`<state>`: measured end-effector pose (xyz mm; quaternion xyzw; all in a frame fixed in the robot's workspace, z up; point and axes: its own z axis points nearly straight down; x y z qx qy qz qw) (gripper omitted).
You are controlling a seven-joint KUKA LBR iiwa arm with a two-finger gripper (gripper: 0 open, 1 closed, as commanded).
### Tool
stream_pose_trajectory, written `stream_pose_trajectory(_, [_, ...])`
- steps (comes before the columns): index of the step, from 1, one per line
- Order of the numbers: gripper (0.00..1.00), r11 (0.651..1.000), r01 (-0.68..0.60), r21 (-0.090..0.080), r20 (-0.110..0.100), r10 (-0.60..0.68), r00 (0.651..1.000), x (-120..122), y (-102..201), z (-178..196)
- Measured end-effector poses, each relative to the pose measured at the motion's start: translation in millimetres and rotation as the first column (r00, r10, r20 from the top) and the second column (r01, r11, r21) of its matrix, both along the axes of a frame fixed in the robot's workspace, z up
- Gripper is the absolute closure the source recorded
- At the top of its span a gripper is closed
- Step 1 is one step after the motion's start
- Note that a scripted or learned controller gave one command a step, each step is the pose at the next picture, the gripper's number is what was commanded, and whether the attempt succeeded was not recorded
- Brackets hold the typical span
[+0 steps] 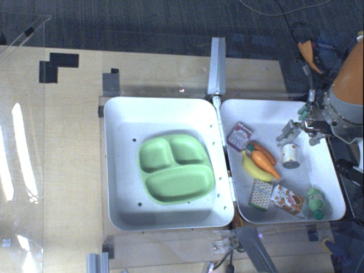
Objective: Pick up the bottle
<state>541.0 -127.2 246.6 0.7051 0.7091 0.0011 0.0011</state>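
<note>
Bottle [315, 203], green, lies in right bin's [339, 169] front-right corner, blurred. Gripper [297, 131] hovers near bin's back-right, above a white can [290, 155]; finger spread unclear. Arm cut off at frame edge.

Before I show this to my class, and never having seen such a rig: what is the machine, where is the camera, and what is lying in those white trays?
One camera looks down at a slant on a bench with two white bins. The machine is a robot arm reaching in from the right; its gripper hangs over the right bin. Nothing shows between its fingers. The left bin holds a green divided tray. The right bin holds a banana, a carrot, a small white can, a few packets and a green bottle in the near right corner, apart from the gripper.
</note>
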Motion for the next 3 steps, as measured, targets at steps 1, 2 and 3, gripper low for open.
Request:
stream_pose_trajectory(1, [0.0,0.978,-0.208,-0.003,0.003,0.208,0.978,-42.1,-78.7,-39.8])
stream_pose_trajectory(2, [0.0,0.957,-0.291,-0.005,0.005,0.291,0.957,-51.4,-79.0,-155.3])
stream_pose_trajectory(3, [0.0,0.966,-0.26,-0.006,0.008,0.26,0.966,-50.6,-79.6,-157.0])
